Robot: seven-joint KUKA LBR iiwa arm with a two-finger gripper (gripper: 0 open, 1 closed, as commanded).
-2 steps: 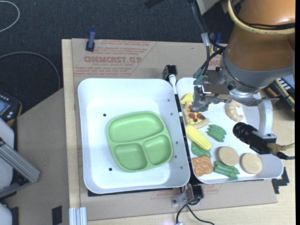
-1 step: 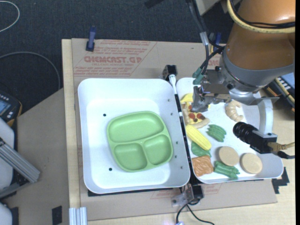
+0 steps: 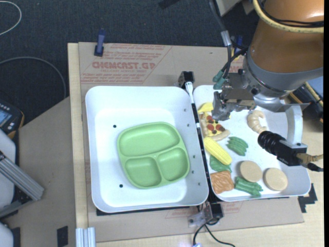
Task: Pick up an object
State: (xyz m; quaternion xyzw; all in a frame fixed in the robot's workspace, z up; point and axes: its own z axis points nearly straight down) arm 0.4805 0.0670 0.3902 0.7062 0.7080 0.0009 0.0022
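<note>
A brown cardboard sheet (image 3: pixel 123 60) printed with red lettering covers the bench, with dark carpet (image 3: pixel 46 24) around it and loose cables on the floor to the left. 2 white bins sit side by side on it, joined at the near end by a black clamp (image 3: pixel 213 210). The corn cob (image 3: pixel 217 151) lies at the left wall of the right bin (image 3: pixel 295 187), and everything loose gathers around it. Nearest the camera, an orange-pink piece (image 3: pixel 222 180) lies just in front of the cob, green pods (image 3: pixel 248 186) to its right and nearer, and 2 tan round biscuits (image 3: pixel 251 171) (image 3: pixel 275 178) further right. A green bean cluster (image 3: pixel 237 145) sits just right of the cob. A pizza slice (image 3: pixel 215 130) touches the cob's far end, and a small yellow piece (image 3: pixel 204 107) lies beyond that. The gripper (image 3: pixel 222 115) hangs over the pizza slice's far edge; whether it is spread or closed on anything cannot be told. A pale curled piece (image 3: pixel 255 120) lies further right of the cob and behind it. Left of the cob, across the shared rim, the left bin (image 3: pixel 103 138) holds only a green divided plate (image 3: pixel 151 153) with bare white floor on all sides, the widest free space. A second black clamp (image 3: pixel 186 78) marks the far end of the rim, and a blue clip (image 3: pixel 99 42) grips the sheet's far edge.
</note>
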